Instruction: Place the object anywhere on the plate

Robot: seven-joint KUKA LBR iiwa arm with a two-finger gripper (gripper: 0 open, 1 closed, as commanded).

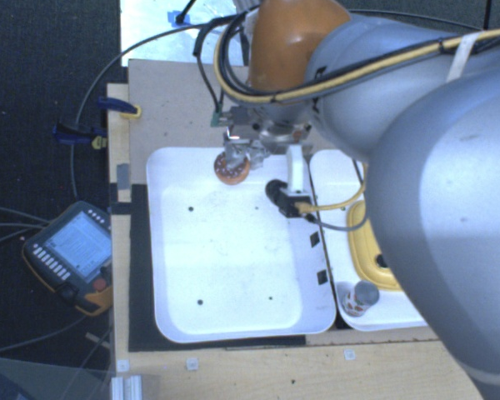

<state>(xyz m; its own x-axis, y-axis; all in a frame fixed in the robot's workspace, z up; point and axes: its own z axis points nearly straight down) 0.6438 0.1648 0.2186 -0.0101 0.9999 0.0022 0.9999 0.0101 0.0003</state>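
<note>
Object, brown and round, sits pinched in the gripper; arm hides most of the yellow plate.

1. The arm has a smooth grey shell, plastic or painted metal by its look, with a soft sheen.
2. The orange band is smooth and semi-glossy.
3. The gripper looks like bare metal, shiny in places.
4. The small round object at the gripper looks brown and rough-textured; its material cannot be told.
5. The left bin is smooth white plastic, matt to slightly glossy.
6. The plate in the right bin is yellow and glossy, like plastic.
7. The bench looks like matt, unvarnished wood or board.
8. The cables have smooth rubbery sheaths.
</note>
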